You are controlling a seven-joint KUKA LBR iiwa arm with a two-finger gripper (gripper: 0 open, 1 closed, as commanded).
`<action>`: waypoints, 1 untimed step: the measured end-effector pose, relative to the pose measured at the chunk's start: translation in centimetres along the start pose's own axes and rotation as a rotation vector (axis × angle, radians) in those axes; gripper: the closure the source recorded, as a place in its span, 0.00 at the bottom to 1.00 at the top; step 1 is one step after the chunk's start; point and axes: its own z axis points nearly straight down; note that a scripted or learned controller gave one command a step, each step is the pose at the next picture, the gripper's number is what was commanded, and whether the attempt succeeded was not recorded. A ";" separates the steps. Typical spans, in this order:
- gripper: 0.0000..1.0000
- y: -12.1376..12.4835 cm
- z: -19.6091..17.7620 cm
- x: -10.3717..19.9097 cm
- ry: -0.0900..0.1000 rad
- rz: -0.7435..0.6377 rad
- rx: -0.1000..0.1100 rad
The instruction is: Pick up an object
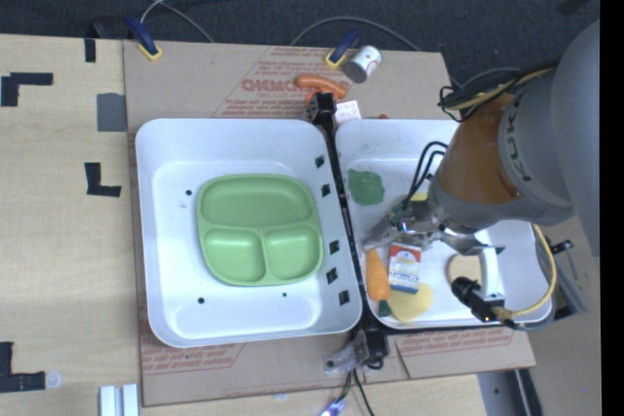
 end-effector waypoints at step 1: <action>0.00 5.5 0.1 0.0 0.000 -0.001 0.002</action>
